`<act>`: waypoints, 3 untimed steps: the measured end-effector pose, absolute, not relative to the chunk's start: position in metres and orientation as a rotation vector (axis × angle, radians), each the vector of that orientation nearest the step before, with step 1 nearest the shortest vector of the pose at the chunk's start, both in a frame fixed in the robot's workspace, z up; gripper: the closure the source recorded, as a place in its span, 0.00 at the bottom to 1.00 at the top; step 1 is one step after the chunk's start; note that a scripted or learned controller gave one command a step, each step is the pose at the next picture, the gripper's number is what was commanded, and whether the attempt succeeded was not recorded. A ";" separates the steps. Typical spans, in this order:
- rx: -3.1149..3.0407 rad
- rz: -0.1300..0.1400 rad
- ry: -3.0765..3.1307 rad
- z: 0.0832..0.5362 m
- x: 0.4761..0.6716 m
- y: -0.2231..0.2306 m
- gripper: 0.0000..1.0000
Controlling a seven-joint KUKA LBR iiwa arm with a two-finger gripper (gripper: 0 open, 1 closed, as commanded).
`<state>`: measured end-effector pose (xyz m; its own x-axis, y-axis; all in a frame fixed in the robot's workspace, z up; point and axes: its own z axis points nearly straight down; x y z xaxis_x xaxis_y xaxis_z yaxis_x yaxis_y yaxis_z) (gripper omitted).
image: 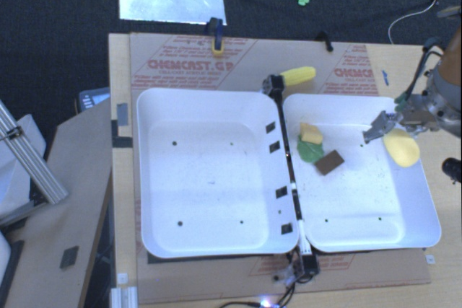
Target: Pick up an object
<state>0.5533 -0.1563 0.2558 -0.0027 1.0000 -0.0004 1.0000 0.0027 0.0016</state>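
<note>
In the right bin [361, 227] I see three small objects huddled near its left wall: a pale yellow block [311, 133] furthest back, a green piece [310, 151] touching its near edge, and a flat brown block [330, 162] lying tilted against the green one's right side. On the bin's right rim I see a smooth yellow lemon-like lump [402, 148], which seems to rest half over the edge, though I can't be sure from this angle.
</note>
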 end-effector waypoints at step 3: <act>2.218 0.000 2.232 0.133 0.485 -0.085 1.00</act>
<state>0.4851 -0.0854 0.1330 -0.0065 1.0000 0.0035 1.0000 0.0065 -0.0036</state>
